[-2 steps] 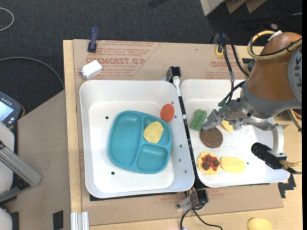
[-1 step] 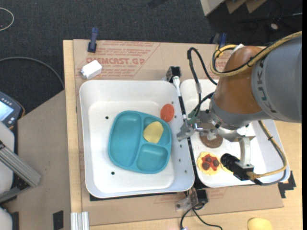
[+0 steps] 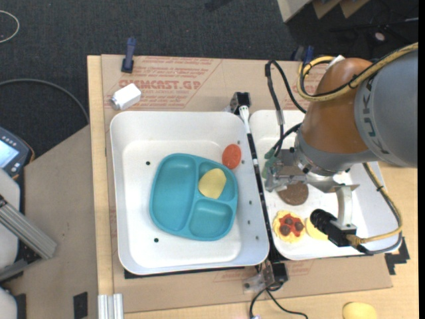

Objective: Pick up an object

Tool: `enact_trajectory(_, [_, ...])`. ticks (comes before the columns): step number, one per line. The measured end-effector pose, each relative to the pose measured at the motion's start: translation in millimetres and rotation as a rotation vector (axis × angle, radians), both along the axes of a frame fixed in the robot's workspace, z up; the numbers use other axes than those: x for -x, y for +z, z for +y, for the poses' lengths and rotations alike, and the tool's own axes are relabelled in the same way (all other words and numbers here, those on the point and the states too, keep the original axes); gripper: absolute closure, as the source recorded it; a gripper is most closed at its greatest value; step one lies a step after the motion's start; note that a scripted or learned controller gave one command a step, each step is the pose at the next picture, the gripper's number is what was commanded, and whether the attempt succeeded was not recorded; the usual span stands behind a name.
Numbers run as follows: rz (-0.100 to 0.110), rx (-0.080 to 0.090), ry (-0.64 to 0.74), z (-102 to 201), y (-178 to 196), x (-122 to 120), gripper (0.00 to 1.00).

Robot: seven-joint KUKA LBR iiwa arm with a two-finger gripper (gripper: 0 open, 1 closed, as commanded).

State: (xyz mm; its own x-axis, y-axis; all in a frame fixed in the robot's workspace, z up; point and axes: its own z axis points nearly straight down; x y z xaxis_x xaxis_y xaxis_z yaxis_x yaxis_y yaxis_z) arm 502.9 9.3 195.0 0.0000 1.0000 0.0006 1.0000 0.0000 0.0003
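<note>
I see the cardboard-topped bench (image 3: 172, 78) carrying the white left bin (image 3: 129, 178), the right bin (image 3: 369, 210), and a small white block (image 3: 126, 97), possibly a clip.

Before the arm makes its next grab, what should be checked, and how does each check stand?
1. Claw above a bin: ok, over the right bin.
2. Target close: ok, brown disc lies right by the claw.
3. Claw carrying nothing: cannot tell, the arm hides it.
4. Disc free of neighbours: ok, red-spotted yellow round lies apart.
5. Other things out of the way: ok, teal tray and orange ball sit in the left bin.
</note>
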Motion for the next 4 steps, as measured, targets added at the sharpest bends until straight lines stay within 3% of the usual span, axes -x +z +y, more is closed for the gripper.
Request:
enact_trajectory(1, [-0.011,-0.001,0.004,16,105,12,1.0])
enact_trajectory(2, [-0.01,-0.001,0.008,88,162,-30,1.0])
enact_trajectory(3, [0.006,0.003,-0.003,63,78,-76,1.0])
enact_trajectory(4, [-0.013,0.0,0.004,87,145,-148,1.0])
